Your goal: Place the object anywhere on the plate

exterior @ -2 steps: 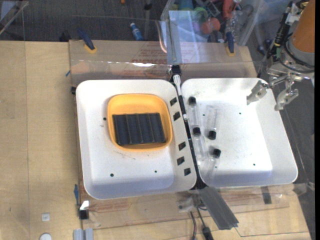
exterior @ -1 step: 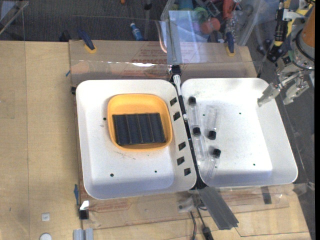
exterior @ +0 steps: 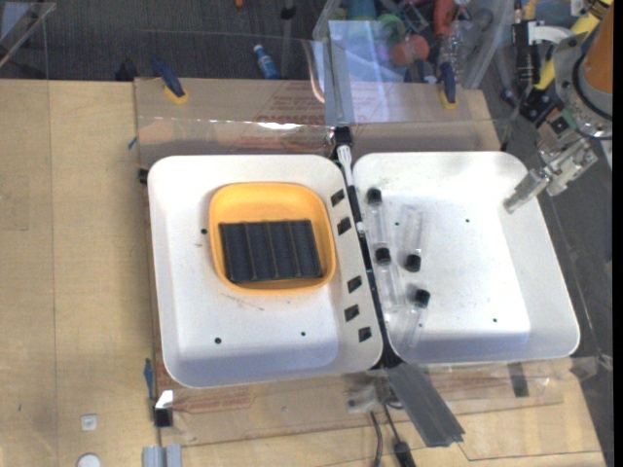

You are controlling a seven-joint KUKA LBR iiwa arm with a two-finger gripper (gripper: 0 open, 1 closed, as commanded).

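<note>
Lying flat on the orange plate (exterior: 222,212) in the left bin (exterior: 175,339), the ridged black object (exterior: 271,251) is seen with its long axis running nine to three o'clock, while the gripper (exterior: 531,191) hangs at the right bin's (exterior: 506,319) two-o'clock edge.

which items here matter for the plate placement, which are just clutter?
Job:
- orange plate, left bin
- dark ribbed object lying on the plate
- gripper, over the right bin's far right edge

Lying about:
- clear tubes with black caps in the right bin
- container of colourful items behind the bins
</note>
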